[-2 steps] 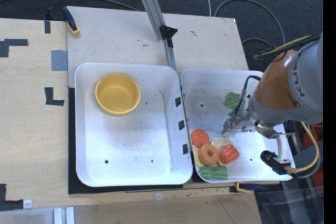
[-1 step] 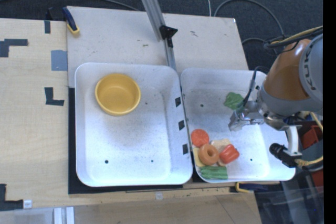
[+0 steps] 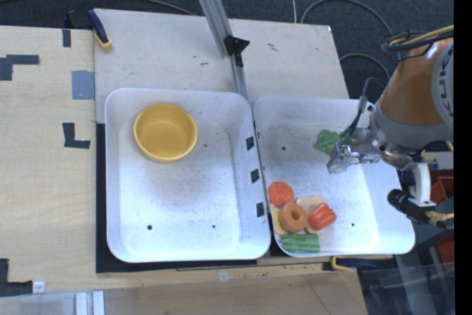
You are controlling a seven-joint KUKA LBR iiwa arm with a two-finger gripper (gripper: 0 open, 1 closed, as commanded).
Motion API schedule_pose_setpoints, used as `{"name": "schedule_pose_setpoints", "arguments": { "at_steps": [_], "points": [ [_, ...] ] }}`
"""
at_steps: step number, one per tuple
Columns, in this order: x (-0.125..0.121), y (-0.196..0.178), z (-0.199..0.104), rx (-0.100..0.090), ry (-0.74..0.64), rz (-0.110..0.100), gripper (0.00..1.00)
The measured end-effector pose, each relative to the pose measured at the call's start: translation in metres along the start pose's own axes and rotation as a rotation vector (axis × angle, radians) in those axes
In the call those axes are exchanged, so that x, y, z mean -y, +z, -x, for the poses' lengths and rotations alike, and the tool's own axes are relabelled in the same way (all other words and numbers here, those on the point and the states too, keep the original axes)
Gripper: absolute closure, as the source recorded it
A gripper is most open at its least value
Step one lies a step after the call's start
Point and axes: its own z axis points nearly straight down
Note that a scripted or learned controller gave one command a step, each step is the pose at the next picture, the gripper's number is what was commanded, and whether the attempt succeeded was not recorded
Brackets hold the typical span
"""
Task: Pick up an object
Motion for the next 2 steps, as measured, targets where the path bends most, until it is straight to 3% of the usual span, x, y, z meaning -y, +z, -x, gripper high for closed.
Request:
{"name": "schedule_pose_setpoints", "arguments": {
  "at_steps": [1, 2],
  "points": [
    [-0.001, -0.022, -0.001, 0.000, 0.001, -0.002, 1.00],
    [0.007, -0.020, -0.047, -0.002, -0.003, -0.006, 1.00]
  ]
}}
